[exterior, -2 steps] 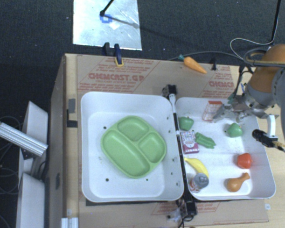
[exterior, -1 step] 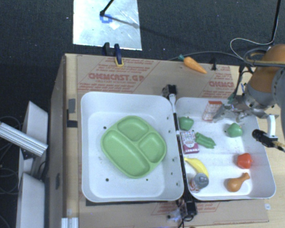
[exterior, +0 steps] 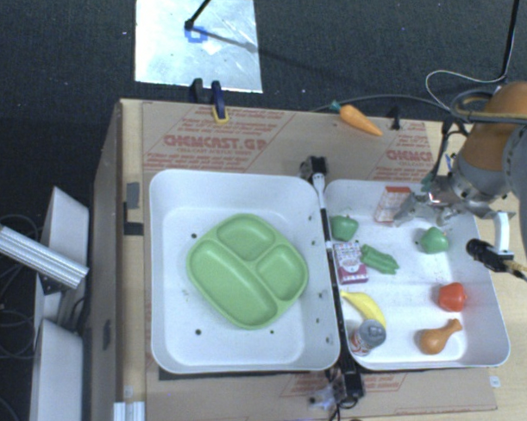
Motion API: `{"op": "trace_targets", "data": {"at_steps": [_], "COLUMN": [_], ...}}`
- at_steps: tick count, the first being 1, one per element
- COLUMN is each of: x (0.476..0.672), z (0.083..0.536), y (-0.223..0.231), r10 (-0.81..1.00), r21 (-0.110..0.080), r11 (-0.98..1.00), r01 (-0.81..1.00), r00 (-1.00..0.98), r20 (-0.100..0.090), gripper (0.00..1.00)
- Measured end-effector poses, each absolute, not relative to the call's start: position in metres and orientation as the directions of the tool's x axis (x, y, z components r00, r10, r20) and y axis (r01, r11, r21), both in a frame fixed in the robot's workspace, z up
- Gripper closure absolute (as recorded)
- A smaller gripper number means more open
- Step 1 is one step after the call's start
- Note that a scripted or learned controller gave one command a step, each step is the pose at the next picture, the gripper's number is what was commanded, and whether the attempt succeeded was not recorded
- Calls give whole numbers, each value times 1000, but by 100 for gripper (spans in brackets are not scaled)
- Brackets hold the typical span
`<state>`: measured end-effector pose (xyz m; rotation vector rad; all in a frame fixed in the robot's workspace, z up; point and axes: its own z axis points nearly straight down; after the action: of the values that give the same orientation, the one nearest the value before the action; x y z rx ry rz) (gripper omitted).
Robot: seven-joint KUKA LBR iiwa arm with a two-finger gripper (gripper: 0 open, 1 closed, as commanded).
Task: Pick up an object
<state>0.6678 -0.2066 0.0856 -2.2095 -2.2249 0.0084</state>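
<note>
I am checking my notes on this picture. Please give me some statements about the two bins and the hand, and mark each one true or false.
1. The green divided plate lies in the left bin. True.
2. The banana lies on the green divided plate. False: it is in the right bin.
3. The hand is above the far end of the right bin. True.
4. The carrot lies inside the right bin. False: it lies on the board behind the bins.
5. The red tomato is in the right bin. True.
</note>
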Motion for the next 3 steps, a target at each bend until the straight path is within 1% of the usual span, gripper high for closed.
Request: {"op": "trace_targets", "data": {"at_steps": [3], "x": [668], "z": [86], "y": [-207], "r10": [1000], "r21": [-8], "r11": [7], "r01": [1000], "r00": [-7], "r20": [0], "gripper": [0]}}
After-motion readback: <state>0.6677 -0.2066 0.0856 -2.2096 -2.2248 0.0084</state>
